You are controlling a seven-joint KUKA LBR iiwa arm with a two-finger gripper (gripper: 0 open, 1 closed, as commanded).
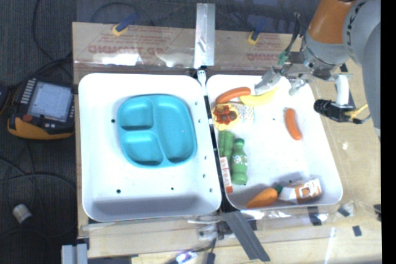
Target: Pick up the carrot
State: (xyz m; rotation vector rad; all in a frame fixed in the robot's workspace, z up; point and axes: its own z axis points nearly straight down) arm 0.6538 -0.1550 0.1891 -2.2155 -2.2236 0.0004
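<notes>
Approach step: gripper (pixel 283 78) over bin's far edge, grip state unreadable; next, cross to carrot (pixel 262 198) at near edge.

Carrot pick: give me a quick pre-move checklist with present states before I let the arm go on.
1. Carrot in view, at the right bin's near edge: ok.
2. Tool positioned over carrot: not ok, it is at the far end by the banana.
3. Carrot free of neighbours: not ok, the small bottle lies against it.
4. Carrot's top uncovered: ok.
5. Tool open: cannot tell.
</notes>
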